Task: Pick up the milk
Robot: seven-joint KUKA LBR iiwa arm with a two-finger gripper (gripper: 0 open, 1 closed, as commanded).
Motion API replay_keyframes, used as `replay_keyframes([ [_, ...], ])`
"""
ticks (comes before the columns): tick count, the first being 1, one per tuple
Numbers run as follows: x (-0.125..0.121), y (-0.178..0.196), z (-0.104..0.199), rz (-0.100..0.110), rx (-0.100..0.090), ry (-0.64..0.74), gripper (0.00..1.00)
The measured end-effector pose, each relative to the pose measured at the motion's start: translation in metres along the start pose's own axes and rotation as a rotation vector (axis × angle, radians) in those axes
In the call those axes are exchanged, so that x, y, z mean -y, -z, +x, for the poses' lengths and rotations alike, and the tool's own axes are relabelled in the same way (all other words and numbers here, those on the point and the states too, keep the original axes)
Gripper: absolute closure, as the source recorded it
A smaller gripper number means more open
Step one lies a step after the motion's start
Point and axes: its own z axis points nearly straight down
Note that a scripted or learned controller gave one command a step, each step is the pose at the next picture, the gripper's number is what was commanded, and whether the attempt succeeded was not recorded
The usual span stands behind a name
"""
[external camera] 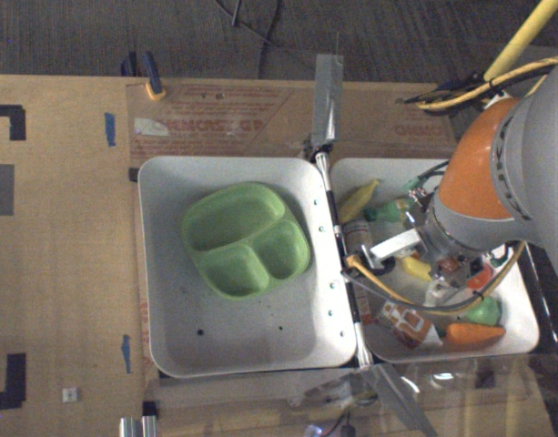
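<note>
The milk (408, 324) looks like a small brown-and-white carton lying on its side near the front edge of the right bin (524, 335). My gripper (445, 276) reaches down into the middle of that bin, just up and right of the carton and largely hidden under the wrist and its cables. Nothing can be made out between its fingers. The grey arm with its orange band (474, 180) covers the bin's right and far part.
Around the gripper lie toy foods: a yellow banana (359, 198), a green piece (385, 212), a brown bottle (357, 241), an orange carrot (474, 333) and a green item (484, 312). A green divided plate (246, 239) sits in the left bin (169, 335).
</note>
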Motion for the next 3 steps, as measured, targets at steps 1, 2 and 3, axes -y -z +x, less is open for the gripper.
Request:
replay_keyframes([
  [1, 0.058, -0.029, 0.031, -0.020, -0.005, -0.048, 0.00],
  [2, 0.060, -0.023, 0.034, -0.014, -0.004, -0.045, 1.00],
  [3, 0.069, 0.032, 0.029, -0.003, -0.002, -0.227, 1.00],
])
